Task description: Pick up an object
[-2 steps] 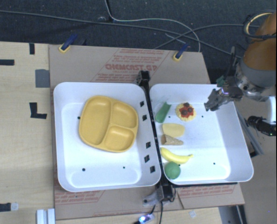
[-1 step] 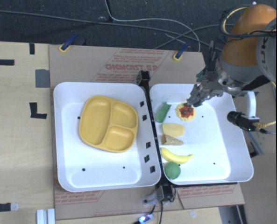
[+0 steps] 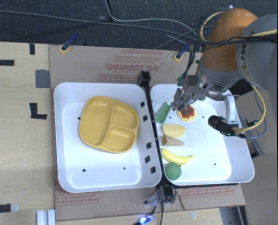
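red-topped toy food [image 3: 187,113] under the gripper [image 3: 182,101], right bin [image 3: 223,172]

Two bins side by side on the surface [image 3: 17,125]. In left bin [image 3: 63,139]: divided plate [image 3: 108,124], centred. In right bin [image 3: 223,158], along its left wall, back to front: cylinder [image 3: 163,112], wedge [image 3: 173,130], banana [image 3: 176,157], round fruit [image 3: 173,171]. Hand [image 3: 183,102] over small food item [image 3: 187,113], right of cylinder.
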Tool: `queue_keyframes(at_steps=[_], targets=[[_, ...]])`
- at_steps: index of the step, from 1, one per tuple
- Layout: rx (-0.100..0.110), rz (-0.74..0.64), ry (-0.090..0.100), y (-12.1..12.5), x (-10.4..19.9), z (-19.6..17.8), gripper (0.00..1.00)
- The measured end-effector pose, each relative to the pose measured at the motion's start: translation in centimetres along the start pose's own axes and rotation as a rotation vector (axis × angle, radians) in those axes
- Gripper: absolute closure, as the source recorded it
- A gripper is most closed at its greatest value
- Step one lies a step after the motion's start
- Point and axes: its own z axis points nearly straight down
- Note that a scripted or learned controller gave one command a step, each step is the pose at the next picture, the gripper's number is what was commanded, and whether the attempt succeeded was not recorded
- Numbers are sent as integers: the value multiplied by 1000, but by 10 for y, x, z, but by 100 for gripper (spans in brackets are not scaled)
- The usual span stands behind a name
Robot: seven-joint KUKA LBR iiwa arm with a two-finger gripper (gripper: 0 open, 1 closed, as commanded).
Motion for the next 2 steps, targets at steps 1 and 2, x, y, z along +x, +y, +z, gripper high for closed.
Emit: queue_keyframes(at_steps=[1, 2], targets=[[-2, -1, 0, 0, 57, -4, 100], [1, -1, -1, 0, 110, 12, 100]])
